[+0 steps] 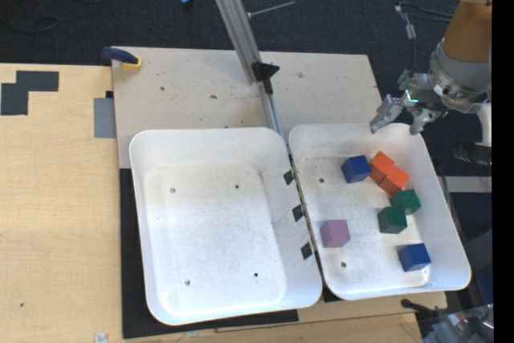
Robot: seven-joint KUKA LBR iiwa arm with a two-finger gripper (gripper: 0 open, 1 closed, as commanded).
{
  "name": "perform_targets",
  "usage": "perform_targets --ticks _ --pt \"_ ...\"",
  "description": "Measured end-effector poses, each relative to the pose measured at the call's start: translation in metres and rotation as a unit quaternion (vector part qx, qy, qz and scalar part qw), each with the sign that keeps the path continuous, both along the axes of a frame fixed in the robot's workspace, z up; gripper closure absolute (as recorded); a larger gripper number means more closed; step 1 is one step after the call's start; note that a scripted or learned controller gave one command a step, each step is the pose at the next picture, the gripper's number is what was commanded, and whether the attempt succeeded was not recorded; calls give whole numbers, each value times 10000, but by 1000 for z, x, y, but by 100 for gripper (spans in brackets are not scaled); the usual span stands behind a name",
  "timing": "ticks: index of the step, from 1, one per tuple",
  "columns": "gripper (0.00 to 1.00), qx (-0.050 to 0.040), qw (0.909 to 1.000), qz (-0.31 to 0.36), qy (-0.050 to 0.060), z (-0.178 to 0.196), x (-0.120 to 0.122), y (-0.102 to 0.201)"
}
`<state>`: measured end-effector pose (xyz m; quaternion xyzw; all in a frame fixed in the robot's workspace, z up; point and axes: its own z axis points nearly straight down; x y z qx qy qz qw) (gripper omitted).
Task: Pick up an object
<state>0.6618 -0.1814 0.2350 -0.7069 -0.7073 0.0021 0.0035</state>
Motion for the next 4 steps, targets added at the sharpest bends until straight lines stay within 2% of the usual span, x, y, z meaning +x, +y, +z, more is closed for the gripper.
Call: perform_targets --ticks 1,3,4 --pt "0 -9 10000 19 -21 3 1 0" --pt "0 -4 10000 -9 -1 -98 -9 -11" --pt "0 -28 10000 -10 -88 -101 -5 -13"
